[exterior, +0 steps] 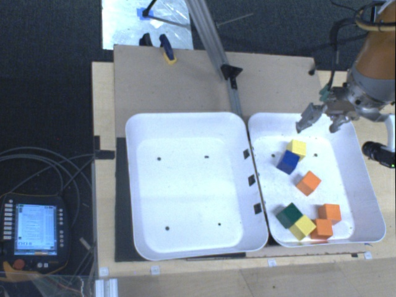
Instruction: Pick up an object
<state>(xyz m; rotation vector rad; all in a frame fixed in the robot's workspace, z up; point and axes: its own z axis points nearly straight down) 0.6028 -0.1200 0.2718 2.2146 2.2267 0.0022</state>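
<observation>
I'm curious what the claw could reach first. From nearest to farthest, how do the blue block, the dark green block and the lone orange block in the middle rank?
Measured from the gripper above the right bin's far end:
1. Blue block, toward the bin's far end.
2. Lone orange block, mid-bin.
3. Dark green block, at the near end.

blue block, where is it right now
The blue block lies in the right bin, toward its upper middle, touching the yellow block just above it.

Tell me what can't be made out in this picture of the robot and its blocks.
- Grey two-finger gripper: its fingers are spread over the right white bin, holding nothing.
- Orange wooden cube at the near end: partly covered by a yellow block.
- Handheld screen, lower left: text too small to read.
</observation>
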